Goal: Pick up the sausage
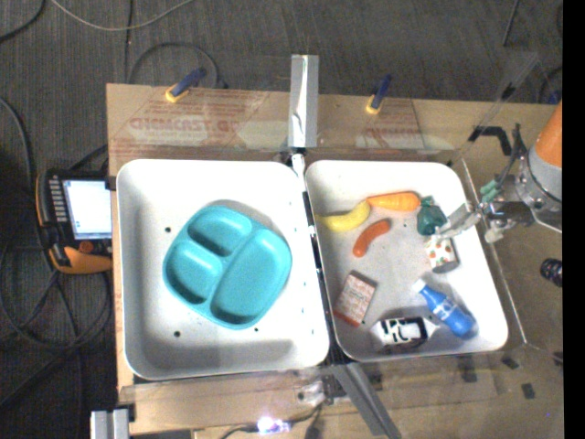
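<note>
Over the right bin's (475, 273) right rim hangs the claw (464, 216), and whether it stands apart or together I cannot tell, since its tips blur into the rim and the things beneath. Most of the arm (551, 158) is cut off at the right edge, just the orange band and some grey showing.

Under the claw sit a dark green lump (430, 216) and a small pale carton (445, 252), both hard to make out. Nothing touches the sausage (370, 236): it lies in the upper middle of that bin, reddish and tilted, well apart from the claw. Just above it are a banana (347, 217) and a carrot (395, 201), close enough to crowd it. Lower down lie a flat packet (356, 297), a black and white thing (400, 329) and a blue bottle (446, 311).

Left of these, the other bin (137, 273) holds a teal divided plate (228, 264). A handheld pendant (78, 218) sits off the table's (210, 122) left side, partly hidden behind it, among cables on the floor.
</note>
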You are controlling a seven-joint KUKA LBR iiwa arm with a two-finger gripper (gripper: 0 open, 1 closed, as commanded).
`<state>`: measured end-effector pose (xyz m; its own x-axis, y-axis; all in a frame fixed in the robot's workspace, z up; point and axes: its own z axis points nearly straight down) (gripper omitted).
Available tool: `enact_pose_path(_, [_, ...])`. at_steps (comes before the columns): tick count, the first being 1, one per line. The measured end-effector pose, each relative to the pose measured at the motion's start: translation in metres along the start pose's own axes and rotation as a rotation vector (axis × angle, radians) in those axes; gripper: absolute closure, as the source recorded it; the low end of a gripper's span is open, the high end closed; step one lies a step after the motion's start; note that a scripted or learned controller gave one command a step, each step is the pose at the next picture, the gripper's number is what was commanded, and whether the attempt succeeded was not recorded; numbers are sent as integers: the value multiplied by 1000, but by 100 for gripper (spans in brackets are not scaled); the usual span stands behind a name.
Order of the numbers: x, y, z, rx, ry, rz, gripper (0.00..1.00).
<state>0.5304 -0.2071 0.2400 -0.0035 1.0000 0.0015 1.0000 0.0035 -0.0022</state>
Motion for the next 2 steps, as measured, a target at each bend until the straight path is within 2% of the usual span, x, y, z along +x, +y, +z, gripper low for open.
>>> enact_pose_path(1, [66,36,147,-2,-2,24,0])
enact_pose_path(2, [36,4,149,-18,1,7,0])
